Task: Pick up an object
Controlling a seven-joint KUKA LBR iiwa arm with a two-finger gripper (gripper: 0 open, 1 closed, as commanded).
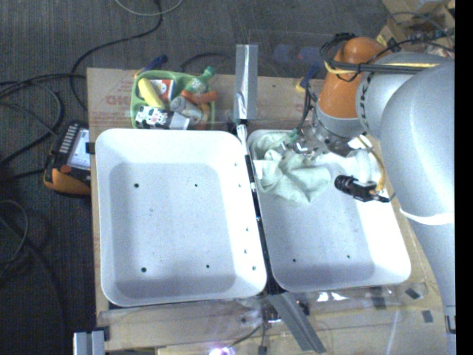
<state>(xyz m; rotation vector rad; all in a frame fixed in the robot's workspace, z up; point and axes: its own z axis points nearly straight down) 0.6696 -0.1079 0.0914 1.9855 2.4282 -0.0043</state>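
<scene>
Right bin (pixel 332 265), crumpled pale cloth (pixel 295 177) beneath gripper (pixel 309 145), perhaps touching

- Two bins sit side by side on the bench (pixel 100 87).
- A cloth (pixel 295 177) lies in the right bin (pixel 347 250), at its far end.
- The gripper (pixel 307 145) is above the cloth.
- A basket (pixel 171 98) stands behind the left bin (pixel 174 272).

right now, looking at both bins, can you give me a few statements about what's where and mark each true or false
1. A pale crumpled cloth lies in the right bin. True.
2. The cloth lies in the left bin. False: it is in the right bin's far half.
3. A small green basket of items sits beyond the left bin. True.
4. The arm's gripper hangs over the left bin. False: it is above the cloth.
</scene>
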